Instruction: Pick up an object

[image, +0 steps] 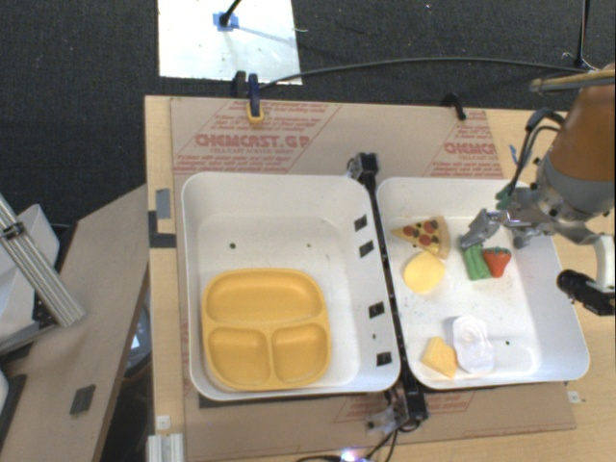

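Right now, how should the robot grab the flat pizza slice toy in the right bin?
The triangular toy pizza slice lies flat on the floor of the right white bin, so coming straight down from above looks best. Probably pinch across its two long slanted edges near the middle, where it narrows. The round yellow piece sits close below it, so keep the fingers away from that side.

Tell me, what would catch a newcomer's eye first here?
Probably the big yellow divided tray, lying alone in the left white bin. Next, the right bin with its bright toy food: a pizza slice, a yellow round piece, and a green and red piece. The grey-and-orange arm's gripper hangs just above that last one.
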Available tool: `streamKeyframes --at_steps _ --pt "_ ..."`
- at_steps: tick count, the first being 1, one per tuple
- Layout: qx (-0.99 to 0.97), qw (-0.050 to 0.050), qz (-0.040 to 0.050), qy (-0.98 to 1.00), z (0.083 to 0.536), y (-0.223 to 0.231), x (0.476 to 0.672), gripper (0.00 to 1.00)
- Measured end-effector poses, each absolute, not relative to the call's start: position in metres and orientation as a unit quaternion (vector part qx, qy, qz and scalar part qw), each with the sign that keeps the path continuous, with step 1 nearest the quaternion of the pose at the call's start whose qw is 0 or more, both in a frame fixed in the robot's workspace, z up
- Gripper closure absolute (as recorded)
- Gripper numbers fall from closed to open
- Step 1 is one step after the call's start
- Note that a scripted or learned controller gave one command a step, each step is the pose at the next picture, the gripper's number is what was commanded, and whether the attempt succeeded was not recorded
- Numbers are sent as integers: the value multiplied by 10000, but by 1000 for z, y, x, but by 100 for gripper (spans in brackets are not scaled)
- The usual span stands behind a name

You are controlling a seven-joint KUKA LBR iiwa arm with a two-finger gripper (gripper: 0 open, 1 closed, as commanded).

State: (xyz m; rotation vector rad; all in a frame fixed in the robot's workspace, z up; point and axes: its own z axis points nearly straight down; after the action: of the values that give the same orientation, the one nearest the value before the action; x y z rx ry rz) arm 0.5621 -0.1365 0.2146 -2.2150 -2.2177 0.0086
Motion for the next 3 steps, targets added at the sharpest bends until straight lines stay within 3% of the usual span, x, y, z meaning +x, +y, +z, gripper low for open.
streamKeyframes --at_steps 1,3 --pt "-7060 -6 -3 -7082 220 -136 565 0" --pt "-7062 11 5 -7080 124 -125 572 0"
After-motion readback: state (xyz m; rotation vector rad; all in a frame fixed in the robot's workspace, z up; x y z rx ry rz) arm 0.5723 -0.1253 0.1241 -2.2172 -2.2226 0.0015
